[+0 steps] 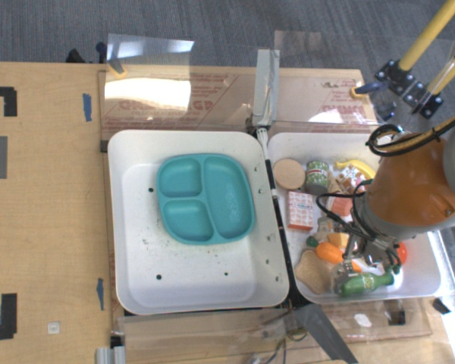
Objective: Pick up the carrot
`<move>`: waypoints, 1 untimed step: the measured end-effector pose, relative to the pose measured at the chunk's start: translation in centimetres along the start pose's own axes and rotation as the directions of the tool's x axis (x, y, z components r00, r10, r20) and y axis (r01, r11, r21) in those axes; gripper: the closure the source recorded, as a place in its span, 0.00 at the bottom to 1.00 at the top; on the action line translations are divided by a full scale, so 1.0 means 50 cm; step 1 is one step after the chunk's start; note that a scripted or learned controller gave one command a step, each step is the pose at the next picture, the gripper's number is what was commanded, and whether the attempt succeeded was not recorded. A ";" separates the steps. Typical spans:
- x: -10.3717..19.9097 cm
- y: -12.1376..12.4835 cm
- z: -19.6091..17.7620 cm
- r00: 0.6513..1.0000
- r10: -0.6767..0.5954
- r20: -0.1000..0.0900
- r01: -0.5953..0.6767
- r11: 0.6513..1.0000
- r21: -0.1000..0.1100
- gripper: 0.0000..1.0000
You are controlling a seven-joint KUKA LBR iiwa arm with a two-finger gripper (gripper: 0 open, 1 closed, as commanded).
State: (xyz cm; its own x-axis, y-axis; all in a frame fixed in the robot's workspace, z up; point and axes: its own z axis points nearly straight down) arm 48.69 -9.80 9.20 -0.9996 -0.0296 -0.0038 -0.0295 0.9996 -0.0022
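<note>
The carrot (331, 253) is a small orange piece with a green end. It lies in the right bin (425, 279), near the bin's front left, among other toy foods. My gripper (358, 258) hangs low over the bin just to the right of the carrot, under the orange band of the arm (409, 192). The gripper's body and cables hide part of the carrot's right end. I see nothing lifted off the bin floor.
The left bin (129, 226) holds a teal divided plate (206, 198). Around the carrot lie a tan slice (311, 273), a green bottle-like toy (362, 283), a red-and-white box (301, 209), a round tan disc (290, 174), a small can (317, 174) and a red piece (400, 254).
</note>
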 end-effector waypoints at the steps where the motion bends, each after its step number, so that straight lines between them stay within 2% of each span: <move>1: 0.002 0.002 0.000 1.000 -0.012 0.003 0.012 1.000 0.001 0.00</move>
State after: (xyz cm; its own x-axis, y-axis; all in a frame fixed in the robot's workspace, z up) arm 48.60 -9.68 9.18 -0.9991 -0.0411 -0.0068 -0.0411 0.9992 -0.0035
